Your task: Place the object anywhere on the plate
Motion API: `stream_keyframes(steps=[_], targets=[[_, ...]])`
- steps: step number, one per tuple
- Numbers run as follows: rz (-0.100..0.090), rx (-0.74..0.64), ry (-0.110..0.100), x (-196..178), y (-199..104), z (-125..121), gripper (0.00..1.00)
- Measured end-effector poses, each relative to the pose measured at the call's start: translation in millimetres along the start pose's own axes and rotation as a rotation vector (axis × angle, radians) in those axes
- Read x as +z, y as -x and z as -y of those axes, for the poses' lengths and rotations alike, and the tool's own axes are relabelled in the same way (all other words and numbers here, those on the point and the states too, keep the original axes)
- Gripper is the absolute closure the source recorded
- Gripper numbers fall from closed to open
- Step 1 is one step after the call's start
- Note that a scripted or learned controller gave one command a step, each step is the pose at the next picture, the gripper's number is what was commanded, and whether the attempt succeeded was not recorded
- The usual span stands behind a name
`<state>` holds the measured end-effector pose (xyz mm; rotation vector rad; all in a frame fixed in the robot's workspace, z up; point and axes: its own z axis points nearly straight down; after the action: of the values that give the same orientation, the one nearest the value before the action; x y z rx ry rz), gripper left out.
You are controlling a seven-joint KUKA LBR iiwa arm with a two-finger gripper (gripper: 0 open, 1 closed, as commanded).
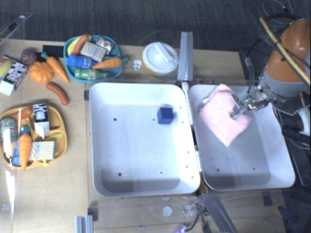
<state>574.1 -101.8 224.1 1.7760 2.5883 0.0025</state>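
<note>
A small blue cube [165, 115] lies in the left bin [121, 178], toward its upper right part. In the upper half of the right bin [262, 174] rests a pink, roughly square plate-like thing [221, 118], turned like a diamond. My gripper [237, 112] hangs over the pink thing's right edge, with the arm reaching in from the right. It is far from the blue cube, with the wall between the two bins in between. Nothing shows in the gripper.
A white round lid or bowl [160, 58] stands behind the bins. On the bench at left are a blue bowl of toy food [92, 58], a yellow tray of toy food [34, 137], and loose toy vegetables [46, 72]. A metal post [184, 57] rises between the bins.
</note>
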Motion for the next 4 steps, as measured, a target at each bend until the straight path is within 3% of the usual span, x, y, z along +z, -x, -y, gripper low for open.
stream_keyframes(steps=[1, 3, 4], targets=[[-0.001, -0.404, 0.000, 3.9, -60.2, -3.7, 1.00], [-0.001, -1.201, 0.002, 3.5, -148.5, -7.7, 1.00], [0.000, -1.205, 0.004, -6.5, -194.1, -16.6, 1.00]])
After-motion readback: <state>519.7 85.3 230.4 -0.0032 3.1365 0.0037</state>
